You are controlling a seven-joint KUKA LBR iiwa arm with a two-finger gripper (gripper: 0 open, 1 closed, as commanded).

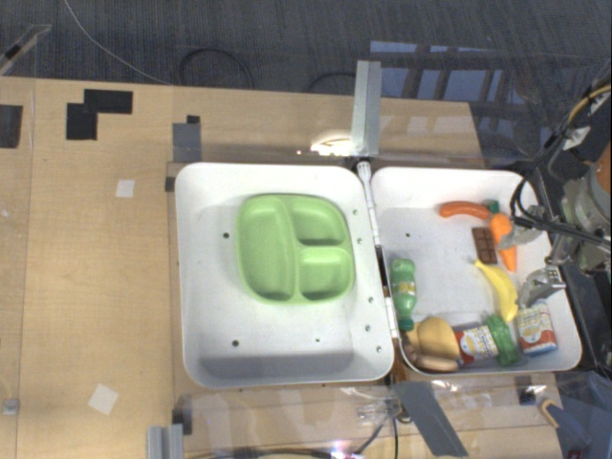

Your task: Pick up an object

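Nearest the camera, the arm [585,208] enters at the right edge, partly cut off by the frame. Its end effector [541,283] hangs over the right bin [421,199] near that bin's right wall; whether the fingers stand wide or narrow cannot be told, and nothing is seen between them. Just beside it lies a banana [499,288], long axis running from upper left to lower right. A small carton [535,330] sits just below the end effector. A brown bar [486,245], an orange carrot [503,233] and an orange-red sausage [466,211] lie further up. A green bottle [404,293] lies along the left wall, long axis up and down. A tan object [432,340] and a can [483,342] crowd the lower edge, labels unreadable. On the table [86,285], the left bin [206,342] holds a green divided plate [293,247].
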